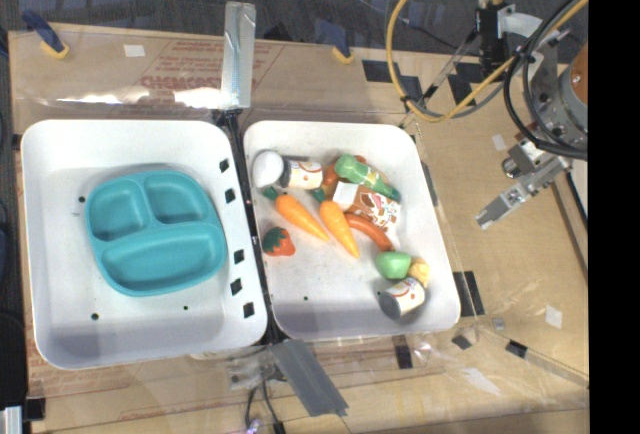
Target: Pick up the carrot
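Observation:
Two orange carrots lie side by side in the middle of the right bin [430,222], one [300,217] to the left and one [340,228] just right of it, both pointing toward the front right. Toy foods crowd around them. My gripper [510,194] hangs off the grey arm at the right edge, outside the bin and over the bare bench, well to the right of the carrots. Nothing is seen in it.
The right bin also holds a white bottle [268,167], a green vegetable [354,168], a red pepper [371,235], a small red fruit [278,242], a green pear [393,264] and a can [402,298]. A teal divided plate [152,232] sits in the left bin [50,322]. Yellow cables [400,32] loop behind.

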### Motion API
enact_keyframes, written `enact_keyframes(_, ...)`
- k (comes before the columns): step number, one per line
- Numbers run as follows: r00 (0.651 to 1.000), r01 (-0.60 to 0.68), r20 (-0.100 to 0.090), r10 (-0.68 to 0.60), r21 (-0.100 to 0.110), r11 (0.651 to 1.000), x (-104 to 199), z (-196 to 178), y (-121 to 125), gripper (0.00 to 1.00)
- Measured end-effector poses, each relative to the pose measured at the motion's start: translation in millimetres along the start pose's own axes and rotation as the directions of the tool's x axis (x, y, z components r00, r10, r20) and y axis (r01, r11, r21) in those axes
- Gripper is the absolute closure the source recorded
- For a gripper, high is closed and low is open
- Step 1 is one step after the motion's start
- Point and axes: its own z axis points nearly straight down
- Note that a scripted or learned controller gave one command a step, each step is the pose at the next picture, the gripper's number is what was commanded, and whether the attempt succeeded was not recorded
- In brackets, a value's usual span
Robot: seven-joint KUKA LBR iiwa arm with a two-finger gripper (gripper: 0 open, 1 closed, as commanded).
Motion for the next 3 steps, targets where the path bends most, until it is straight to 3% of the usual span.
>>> enact_keyframes(1, 0.930, 0.367, 0.009, -0.367, -0.004, 0.930, -17, 81, 4, 1.00)
enact_keyframes(2, 0.928, 0.373, 0.010, -0.373, -0.003, 0.928, -19, 71, 1, 1.00)
enact_keyframes(3, 0.751, 0.661, -0.003, -0.661, 0.002, 0.751, 1, 29, -20, 1.00)
